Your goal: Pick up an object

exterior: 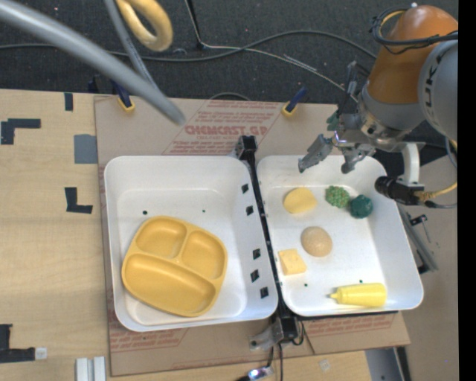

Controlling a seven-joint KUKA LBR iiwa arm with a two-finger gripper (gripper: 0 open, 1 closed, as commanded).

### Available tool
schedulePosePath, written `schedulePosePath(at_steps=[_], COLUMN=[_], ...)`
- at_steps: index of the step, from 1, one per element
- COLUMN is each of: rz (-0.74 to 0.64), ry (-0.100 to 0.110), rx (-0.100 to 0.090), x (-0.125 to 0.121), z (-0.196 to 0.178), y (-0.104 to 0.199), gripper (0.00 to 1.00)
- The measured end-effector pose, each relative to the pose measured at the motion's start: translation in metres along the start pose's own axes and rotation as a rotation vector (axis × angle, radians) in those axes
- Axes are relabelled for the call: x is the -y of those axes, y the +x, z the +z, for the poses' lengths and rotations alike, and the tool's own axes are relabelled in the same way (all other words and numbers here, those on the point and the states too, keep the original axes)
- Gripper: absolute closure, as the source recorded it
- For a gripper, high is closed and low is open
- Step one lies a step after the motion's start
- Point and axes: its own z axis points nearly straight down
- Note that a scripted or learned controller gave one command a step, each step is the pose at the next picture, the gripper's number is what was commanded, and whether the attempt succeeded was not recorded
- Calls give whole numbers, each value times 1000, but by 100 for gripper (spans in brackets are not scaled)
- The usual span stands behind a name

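Grey hose [89,52] crosses the top-left, closest to the lens, blurred, with a yellow loop [149,21] beside it. Tool [332,156] hangs over the far edge of the right bin [394,260], fingers spread apart, nothing between them; one dark finger [316,152] angles left, the other [355,156] points down. Using the right bin as landmark: nearest the tool, in its far half, a pale yellow lump [300,200] sits left of centre, a light green broccoli piece [338,196] just right of it, and a darker green piece [361,206] touching or almost touching the broccoli, can't tell which. None of these touch the tool. At the bin's middle, a beige round item [317,242]. Just nearer and left of that, a yellow cube-like block [291,262], close to the bin's left wall. Along the near edge, right of centre, a yellow bottle [360,295] lies on its side, nozzle pointing left. Arm [413,59] with orange band stands above the bin's far right corner. Left of the right bin, sharing a wall with black clips, is the left bin [126,178], holding a yellow sectioned tray [175,264] in its near-left part. Both bins rest on a cardboard sheet [223,126] on the wooden counter [37,223]; two clamps [294,100] pin the sheet's far edge.
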Motion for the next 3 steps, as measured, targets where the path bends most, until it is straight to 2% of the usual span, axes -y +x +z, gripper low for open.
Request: schedulePosePath(at_steps=[3], rz=[0], ry=[3], rx=[1], x=[19], z=[176], y=[5], gripper=[0])
